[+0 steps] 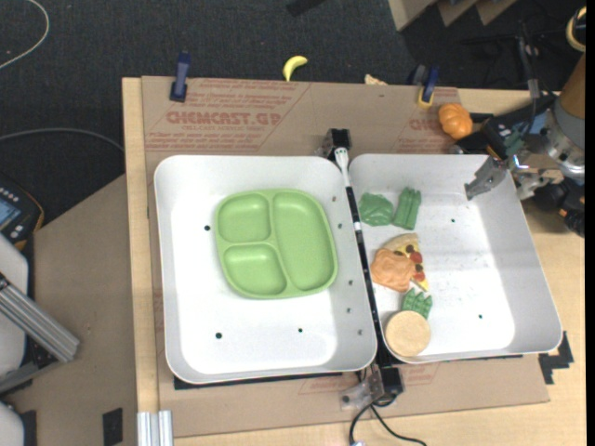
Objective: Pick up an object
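Toys sit in the right bin (521,277), all bunched up along its left wall, next to the bar where the two bins meet. At the top of the bunch are two green toys (390,208), side by side and touching. Below them is a pizza slice (398,265), orange with dark dots. Under that is a small green and yellow bit (417,302), and then a round tan disc (407,333) near the front edge. The bit touches both the slice and the disc, so that pile would be tricky to grab from. The rest of the right bin is bare white floor. The left bin (186,323) holds a green tray (276,243) with three parts, lying flat in the middle. The gripper (485,181) hangs over the far right corner of the right bin, well apart from the toys. It looks dark and a bit blurry, so I cannot tell how it is set, but nothing seems to be in it. I think the pick has not started, and the arm must go left to reach any toy. The two green toys are nearest to it. An orange ball (455,120) lies on the board behind the bins, and a banana (295,66) lies past the board's back edge.
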You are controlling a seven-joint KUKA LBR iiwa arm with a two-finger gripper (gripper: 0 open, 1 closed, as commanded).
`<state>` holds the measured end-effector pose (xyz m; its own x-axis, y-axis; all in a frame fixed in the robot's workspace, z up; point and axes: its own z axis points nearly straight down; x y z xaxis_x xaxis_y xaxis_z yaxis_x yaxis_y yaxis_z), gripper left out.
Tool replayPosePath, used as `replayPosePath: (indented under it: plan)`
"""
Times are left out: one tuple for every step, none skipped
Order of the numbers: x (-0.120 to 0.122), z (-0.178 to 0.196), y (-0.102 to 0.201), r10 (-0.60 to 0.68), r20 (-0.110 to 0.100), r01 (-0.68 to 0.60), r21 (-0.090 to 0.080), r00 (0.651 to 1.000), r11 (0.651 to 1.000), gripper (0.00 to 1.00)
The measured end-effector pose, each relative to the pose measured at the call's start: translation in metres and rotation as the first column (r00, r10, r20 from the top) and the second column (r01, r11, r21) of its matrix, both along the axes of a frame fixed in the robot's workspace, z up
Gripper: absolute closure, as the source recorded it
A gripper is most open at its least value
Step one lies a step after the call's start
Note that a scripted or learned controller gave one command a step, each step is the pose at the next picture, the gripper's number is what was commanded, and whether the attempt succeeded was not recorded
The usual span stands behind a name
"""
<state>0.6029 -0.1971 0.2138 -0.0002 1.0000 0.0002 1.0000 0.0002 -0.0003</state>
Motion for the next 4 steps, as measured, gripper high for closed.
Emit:
replayPosePath:
  plan:
    - [-0.051,0.086,0.084,0.007,0.006,-0.007,0.001,1.000,1.000,0.00]
    - [-0.115,-0.055,0.107,-0.001,-0.019,0.002,0.005,1.000,1.000,0.00]
    - [-0.110,-0.047,0.105,-0.001,0.000,0.001,0.000,1.000,1.000,0.00]
    - [-0.125,-0.133,0.102,-0.003,-0.006,0.003,0.002,1.000,1.000,0.00]
